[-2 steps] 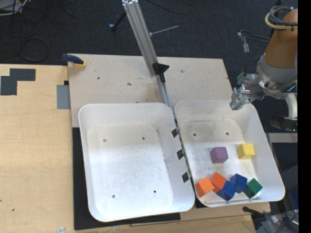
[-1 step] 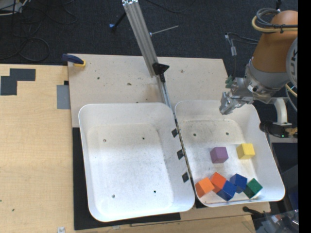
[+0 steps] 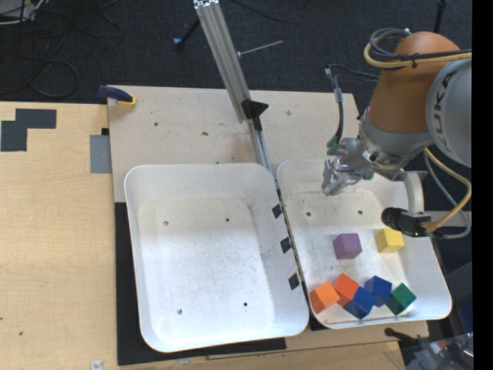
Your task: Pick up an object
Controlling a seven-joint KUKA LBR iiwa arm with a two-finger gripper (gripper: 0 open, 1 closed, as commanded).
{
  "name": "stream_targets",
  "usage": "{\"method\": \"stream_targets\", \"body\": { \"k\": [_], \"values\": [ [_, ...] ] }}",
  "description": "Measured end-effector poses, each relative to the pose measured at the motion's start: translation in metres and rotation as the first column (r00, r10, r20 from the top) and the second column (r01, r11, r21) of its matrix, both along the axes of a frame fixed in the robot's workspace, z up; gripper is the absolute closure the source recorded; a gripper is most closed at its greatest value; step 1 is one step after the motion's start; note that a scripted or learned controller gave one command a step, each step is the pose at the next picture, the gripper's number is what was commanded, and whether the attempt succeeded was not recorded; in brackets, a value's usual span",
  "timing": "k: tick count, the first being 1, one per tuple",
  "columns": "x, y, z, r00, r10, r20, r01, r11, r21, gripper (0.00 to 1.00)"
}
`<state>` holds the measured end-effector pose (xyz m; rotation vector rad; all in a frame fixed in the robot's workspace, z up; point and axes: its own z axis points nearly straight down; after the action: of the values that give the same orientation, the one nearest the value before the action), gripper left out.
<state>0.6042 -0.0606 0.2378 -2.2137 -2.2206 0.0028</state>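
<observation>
Over the far end of the right bin (image 3: 431, 303), the gripper (image 3: 337, 182) hangs above bare white floor, with nothing visible between or under its tips. From this slanted view they merge into one grey shape, so I cannot tell how wide the claw stands; what is plain is that no block rides in it.

Every candidate object lies toward the near end of that same bin, well apart from the gripper. A purple cube (image 3: 347, 245) sits alone nearest to it, roughly at the bin's middle. A yellow cube (image 3: 390, 240) rests to the right of the purple cube, close to the bin's right wall. Nearer the camera than the purple cube is a tight cluster along the bin's near rim: an orange block (image 3: 324, 295) beside a second orange-red block (image 3: 346, 286), two blue cubes (image 3: 360, 303) and (image 3: 378, 287) pressed against them, and a green cube (image 3: 402, 297) at the cluster's right end. The left bin (image 3: 154, 206), just beside the right bin across the shared rims, holds no blocks.

Judged from this, the pick is not yet made: no object is lifted or touched. What remains is nearly everything — travel toward a block, descent, a close around it and a lift. The isolated purple cube looks the easiest target, since the clustered blocks leave little room for fingers.
</observation>
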Motion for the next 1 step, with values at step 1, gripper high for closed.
{"method": "stream_targets", "body": {
  "k": [1],
  "values": [
    [-0.0211,0.0533,-0.0119,1.000,0.001,-0.001,-0.001,1.000,-0.001,1.00]
  ]
}}
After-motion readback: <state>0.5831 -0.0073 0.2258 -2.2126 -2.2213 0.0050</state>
